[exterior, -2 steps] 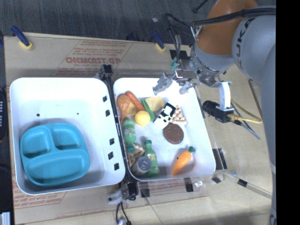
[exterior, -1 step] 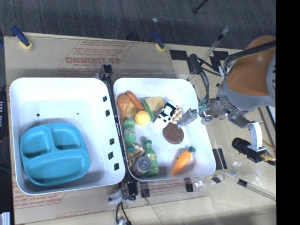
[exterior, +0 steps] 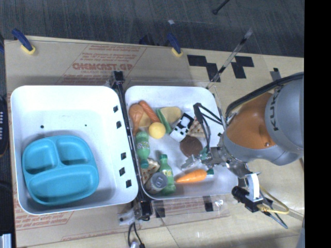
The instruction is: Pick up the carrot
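Observation:
The carrot (exterior: 191,177) is orange with a small green top at its right end. It lies flat near the front wall of the right bin (exterior: 170,93). My gripper (exterior: 200,161) hangs just behind and above the carrot, close to its green end, at the tip of the grey arm with the orange band (exterior: 248,128) that comes in from the right. The carrot rests on the bin floor and nothing lifts it.
Crowded in the right bin are a brown round piece (exterior: 191,146), a black-and-white die (exterior: 181,127), a yellow ball (exterior: 156,130), a green bottle (exterior: 165,170), a can (exterior: 158,181) and orange food (exterior: 142,112). A blue divided tray (exterior: 59,167) lies in the left bin.

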You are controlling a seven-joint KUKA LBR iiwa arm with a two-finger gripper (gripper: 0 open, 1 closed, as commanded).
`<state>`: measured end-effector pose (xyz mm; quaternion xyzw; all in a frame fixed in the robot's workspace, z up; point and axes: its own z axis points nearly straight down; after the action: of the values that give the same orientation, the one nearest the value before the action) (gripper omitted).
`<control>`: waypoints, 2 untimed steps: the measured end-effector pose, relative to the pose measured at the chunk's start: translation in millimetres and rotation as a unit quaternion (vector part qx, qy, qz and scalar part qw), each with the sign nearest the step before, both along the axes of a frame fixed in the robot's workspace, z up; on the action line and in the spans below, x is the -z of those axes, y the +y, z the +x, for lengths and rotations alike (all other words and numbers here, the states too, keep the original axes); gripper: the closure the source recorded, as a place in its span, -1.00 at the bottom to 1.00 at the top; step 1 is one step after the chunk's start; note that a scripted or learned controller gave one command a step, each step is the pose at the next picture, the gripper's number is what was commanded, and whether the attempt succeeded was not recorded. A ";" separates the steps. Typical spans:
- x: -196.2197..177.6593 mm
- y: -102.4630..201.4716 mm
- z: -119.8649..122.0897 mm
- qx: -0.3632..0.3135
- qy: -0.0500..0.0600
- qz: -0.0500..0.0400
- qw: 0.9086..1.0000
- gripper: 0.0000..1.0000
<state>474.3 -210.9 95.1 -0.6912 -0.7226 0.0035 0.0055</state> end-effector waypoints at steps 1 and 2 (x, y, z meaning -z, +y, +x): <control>-12.0 -0.2 2.3 -0.008 0.000 -0.002 1.000 1.00; -12.1 -0.2 2.4 -0.008 -0.001 -0.002 1.000 -1.00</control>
<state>476.7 -211.1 107.2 -0.6854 -0.7282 0.0043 0.0039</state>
